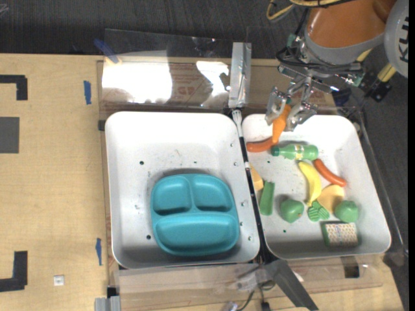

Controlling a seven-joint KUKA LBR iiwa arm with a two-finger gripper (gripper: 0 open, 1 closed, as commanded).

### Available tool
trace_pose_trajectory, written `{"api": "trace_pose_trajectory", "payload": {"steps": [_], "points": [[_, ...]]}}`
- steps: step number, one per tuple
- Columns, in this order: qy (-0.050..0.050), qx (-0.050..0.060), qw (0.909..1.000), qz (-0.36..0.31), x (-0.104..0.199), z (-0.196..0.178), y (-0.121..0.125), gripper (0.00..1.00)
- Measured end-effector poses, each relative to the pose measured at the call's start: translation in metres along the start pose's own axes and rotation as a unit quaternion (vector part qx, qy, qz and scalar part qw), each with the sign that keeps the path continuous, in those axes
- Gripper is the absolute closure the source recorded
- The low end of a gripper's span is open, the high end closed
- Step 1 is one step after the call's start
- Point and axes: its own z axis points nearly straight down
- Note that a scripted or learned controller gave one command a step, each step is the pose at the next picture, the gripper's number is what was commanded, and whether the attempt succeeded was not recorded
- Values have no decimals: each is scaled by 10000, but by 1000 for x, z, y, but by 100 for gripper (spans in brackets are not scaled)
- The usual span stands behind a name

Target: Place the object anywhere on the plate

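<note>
The teal plastic plate (194,213) with three compartments lies in the left shallow white bin (130,141), toward that bin's near edge, and serves here as the landmark. To the plate's right, past the divider, sits the right shallow white bin (369,193), which holds a scatter of toy foods. Up and to the right of the plate, over the far-left corner of the right bin, the two-finger metal gripper (290,112) hangs below the grey arm with its orange band (340,24). Its fingers are set narrowly around the upper end of a slim orange carrot-shaped toy (278,129), which hangs between them, its lower end near or touching a second orange-red sausage-shaped piece (258,146) lying on the bin floor. Just right of that lies a green plastic bottle (295,151) on its side. Farther right of the plate lie a yellow banana (311,179), an orange-red chilli-like piece (329,172), a green elongated pod (266,198) near the divider, a round green vegetable (291,208), another green lump (347,210), and a small patterned box (340,232) toward the near edge.
</note>
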Motion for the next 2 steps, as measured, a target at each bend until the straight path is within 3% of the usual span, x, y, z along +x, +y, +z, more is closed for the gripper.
{"api": "trace_pose_trajectory", "payload": {"steps": [1, 2], "points": [[18, -18, 9897, -1428, 12, 83, 94, 100], [20, -22, 9530, -3030, 42, 67, 164, 100]]}}
